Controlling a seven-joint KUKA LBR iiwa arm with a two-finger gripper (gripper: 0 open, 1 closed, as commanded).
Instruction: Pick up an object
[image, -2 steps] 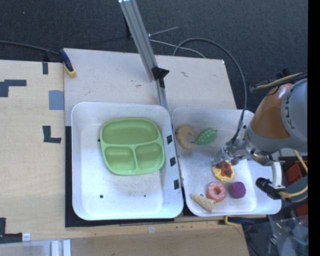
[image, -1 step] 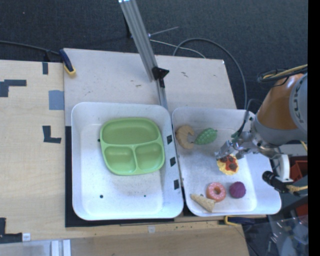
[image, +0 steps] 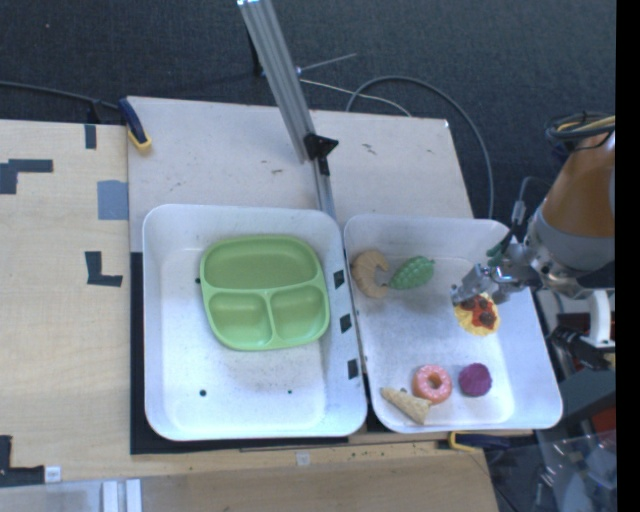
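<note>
Arm comes in from 3 o'clock, orange band above the wrist. Gripper (image: 478, 294) sits low over the right bin (image: 520, 400), near its 3 o'clock wall. Can't tell the gripper's state from this angle. Yellow-red toy (image: 477, 316) lies just beside the tip, at its 6 o'clock, on the bin floor as far as I can see; contact unclear.

Other items in the right bin:
- tan bagel (image: 370, 272) at 10 o'clock, green leafy piece (image: 412, 271) touching it on the 3 o'clock side
- pink donut (image: 432, 381), purple ball (image: 475, 379) and tan wedge (image: 405, 403) along 6 o'clock

Left bin (image: 170, 380) holds a green divided plate (image: 264, 291), flat, toward 12 o'clock.
</note>
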